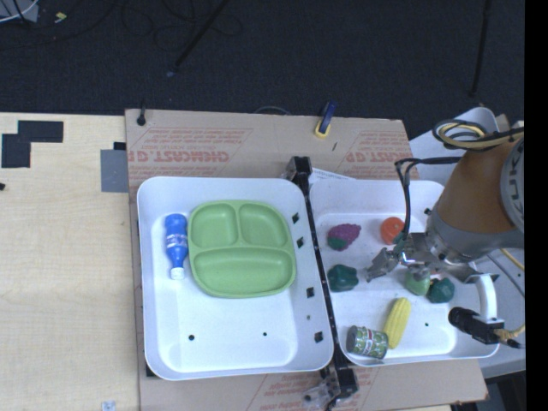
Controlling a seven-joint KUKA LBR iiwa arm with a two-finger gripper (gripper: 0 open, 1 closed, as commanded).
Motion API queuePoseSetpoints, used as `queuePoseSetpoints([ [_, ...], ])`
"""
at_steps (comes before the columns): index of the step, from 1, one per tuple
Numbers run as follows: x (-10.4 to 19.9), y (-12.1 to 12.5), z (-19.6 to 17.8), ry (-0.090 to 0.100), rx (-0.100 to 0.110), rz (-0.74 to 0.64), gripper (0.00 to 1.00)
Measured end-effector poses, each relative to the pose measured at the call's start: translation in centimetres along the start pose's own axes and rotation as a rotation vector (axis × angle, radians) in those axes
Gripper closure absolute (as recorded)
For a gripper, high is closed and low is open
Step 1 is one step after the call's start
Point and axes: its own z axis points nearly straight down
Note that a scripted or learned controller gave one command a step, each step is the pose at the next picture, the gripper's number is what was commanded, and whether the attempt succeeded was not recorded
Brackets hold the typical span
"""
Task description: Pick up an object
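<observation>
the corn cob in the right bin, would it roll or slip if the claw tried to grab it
The corn cob looks rounded and tapered, so it would probably roll sideways if nudged. It lies slanted and free of its neighbours, so a grip across its width seems possible. Its surface looks smooth, perhaps slippery.

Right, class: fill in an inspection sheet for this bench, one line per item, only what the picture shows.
Surface: two white bins on cardboard; left bin, right bin.
Job's things: right bin holds purple toy, orange ball, dark green toy, corn cob, tin can, green piece.
Clutter: left bin holds green divided plate, blue bottle.
Grippers: gripper low over right bin; grasp unclear.
Cables: black cable beside arm.
Surroundings: clamp on cardboard edge.
</observation>
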Motion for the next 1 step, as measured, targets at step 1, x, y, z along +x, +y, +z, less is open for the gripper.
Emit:
queuePoseSetpoints([
  [1, -0.09, 0.02, 5.23, -0.007, -0.006, 0.001, 0.0],
])
